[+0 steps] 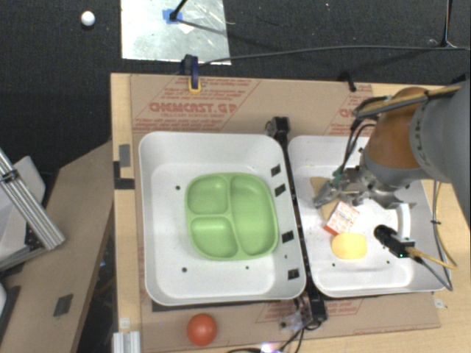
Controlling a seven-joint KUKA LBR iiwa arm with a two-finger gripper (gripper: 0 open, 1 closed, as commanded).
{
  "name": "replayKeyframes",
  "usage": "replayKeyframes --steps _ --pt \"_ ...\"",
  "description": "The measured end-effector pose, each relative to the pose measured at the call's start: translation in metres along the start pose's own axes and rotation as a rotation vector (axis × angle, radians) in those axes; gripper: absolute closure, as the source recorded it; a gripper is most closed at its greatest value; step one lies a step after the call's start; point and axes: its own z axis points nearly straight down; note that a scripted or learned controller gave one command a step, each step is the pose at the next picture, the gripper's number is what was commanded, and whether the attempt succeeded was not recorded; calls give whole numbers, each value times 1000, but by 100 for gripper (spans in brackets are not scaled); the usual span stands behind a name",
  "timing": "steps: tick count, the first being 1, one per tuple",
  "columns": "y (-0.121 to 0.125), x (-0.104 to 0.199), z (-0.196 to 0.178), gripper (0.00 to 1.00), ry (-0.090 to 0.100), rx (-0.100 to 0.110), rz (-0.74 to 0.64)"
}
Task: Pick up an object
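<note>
The tabletop (221,98) carries two white bins, and I use the green tray (232,215) as my landmark. The left bin (158,197) holds this green tray with its three compartments. The right bin (368,278) stands just to the right of the tray's bin, touching it along the middle. The grey arm (434,142) reaches over the right bin, well to the right of the tray. Its gripper (337,190) hangs low near the inner side of that bin; whether it is open or closed I cannot tell, and nothing is clearly held.

To the right of the tray, below the gripper, lies a small red and white packet (341,217), and just below it a yellow object (349,246), touching or almost touching. An orange ball (202,329) lies outside the bins, below the tray.

I judge the packet is the nearest target. For a good grasp, the gripper should come straight down, centred on one object only, so the neighbour is not pushed.
</note>
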Motion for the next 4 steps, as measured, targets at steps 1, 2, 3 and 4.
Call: replayKeyframes --steps 1,2,3,4 --pt "1 0 -11 100 0 -2 0" --pt "-6 2 -71 100 0 -5 -3" --pt "-4 5 -135 100 -1 -7 -4" --pt "-4 5 -137 100 0 -1 -4"
